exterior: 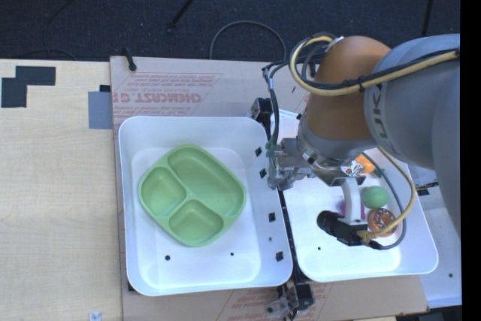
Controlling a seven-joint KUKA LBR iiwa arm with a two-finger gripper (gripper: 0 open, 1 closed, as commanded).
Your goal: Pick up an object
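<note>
- In the right white plastic bin (406, 267), a small green ball (374, 197) lies beside a pink object (351, 203), an orange piece (366, 162) at its 12 o'clock, a round orange-patterned item (380, 219) at 6.
- A black curved object (336, 228) sits toward 8 o'clock.
- The grey arm's orange band (342, 98) hangs above; its tool's grip cannot be told.
- The left white bin (143, 267), at 9 o'clock, holds a green three-compartment plastic plate (192, 194).

- Two bins sit side by side on the desk (52, 184), the left bin (143, 267) touching the right bin (421, 255).
- A tray (192, 194) lies in the left bin, toward its left and middle.
- In the right bin, a ball (374, 197) lies far of a round thing (381, 219), with a dark thing (338, 228) to their left.
- The arm (353, 98) reaches in from the right, over the right bin's far part.
</note>
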